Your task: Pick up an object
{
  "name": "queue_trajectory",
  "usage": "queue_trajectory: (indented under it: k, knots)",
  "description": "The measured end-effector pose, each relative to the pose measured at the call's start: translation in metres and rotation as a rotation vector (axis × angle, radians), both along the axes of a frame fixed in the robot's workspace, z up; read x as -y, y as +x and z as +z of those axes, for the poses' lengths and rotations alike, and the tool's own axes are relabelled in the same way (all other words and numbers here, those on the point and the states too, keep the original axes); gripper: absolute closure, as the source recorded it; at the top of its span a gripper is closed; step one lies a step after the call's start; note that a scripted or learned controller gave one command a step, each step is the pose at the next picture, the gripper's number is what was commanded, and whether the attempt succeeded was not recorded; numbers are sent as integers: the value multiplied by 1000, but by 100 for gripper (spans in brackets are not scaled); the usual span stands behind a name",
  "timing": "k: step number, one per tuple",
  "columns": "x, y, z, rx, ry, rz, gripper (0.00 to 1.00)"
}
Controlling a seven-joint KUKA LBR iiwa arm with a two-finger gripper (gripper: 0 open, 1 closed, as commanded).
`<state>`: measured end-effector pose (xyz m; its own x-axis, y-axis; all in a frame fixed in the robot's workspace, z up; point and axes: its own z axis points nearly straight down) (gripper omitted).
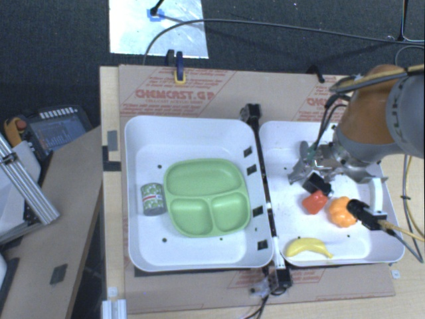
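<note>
Gripper point(330, 193) low in right white bin point(285, 178), black fingertips straddling small red plastic object point(315, 203) and orange one point(340, 211); grasp unclear, wrist hides bin's far wall.

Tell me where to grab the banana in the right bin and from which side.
Grip the banana across its thick middle, coming straight down from above. It lies flat and apart from the other items, its curve running left to right, so the pincer should likely close front-to-back across it.
</note>
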<state>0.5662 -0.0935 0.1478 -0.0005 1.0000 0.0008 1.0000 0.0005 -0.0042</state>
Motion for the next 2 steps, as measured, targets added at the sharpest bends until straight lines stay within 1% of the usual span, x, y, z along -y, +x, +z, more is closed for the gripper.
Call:
queue_trajectory:
  k: [1, 2]
  knots:
    - [5, -2, -51, 22, -10, -2, 0]
    - [6, 3, -34, 38, -14, -2, 100]
